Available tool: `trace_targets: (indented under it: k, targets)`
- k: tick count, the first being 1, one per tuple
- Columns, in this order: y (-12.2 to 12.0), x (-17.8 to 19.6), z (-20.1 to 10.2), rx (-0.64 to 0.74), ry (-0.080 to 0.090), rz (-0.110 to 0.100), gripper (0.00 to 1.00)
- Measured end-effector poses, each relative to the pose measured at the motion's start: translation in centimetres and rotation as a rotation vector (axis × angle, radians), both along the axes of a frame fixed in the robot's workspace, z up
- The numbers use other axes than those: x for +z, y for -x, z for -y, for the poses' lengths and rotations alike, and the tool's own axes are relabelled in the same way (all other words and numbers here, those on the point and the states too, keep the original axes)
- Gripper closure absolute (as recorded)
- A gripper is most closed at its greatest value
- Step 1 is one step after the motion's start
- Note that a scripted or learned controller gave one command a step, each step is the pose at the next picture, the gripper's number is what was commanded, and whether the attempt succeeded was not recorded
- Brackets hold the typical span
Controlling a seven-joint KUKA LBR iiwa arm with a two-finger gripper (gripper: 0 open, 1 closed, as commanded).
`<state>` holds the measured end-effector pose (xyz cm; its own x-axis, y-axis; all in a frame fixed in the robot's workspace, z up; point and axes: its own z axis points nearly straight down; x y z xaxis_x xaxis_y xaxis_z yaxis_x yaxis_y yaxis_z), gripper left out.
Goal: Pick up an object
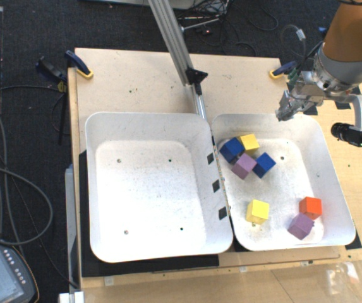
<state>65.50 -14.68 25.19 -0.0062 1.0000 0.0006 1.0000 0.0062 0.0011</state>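
The gripper (286,112) sits above the far rim of the right bin (332,169), holding nothing visible (finger state cannot be determined). The cluster of two blue cubes (232,149), a yellow cube (249,142) and a purple cube (244,165) lies below-left of it, well apart.

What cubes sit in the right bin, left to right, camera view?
Dark blue cube → purple cube beside it → lone yellow cube near the front → second purple cube → orange cube. The yellow cube and the other blue cube at the cluster's back overlap these in x, so left out.
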Motion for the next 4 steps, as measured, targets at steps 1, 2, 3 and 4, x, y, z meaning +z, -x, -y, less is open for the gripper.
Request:
trace_targets:
  k: [1, 2, 3, 4]
  targets:
    - [3.0, 0.6, -4.6, 0.001, -0.001, -0.001, 1.00]
    - [5.5, 0.7, -10.2, 0.002, -0.001, -0.002, 1.00]
    - [8.7, 0.5, -14.2, 0.001, -0.001, -0.003, 1.00]
    - [10.6, -1.3, -18.4, 0.000, -0.001, -0.004, 1.00]
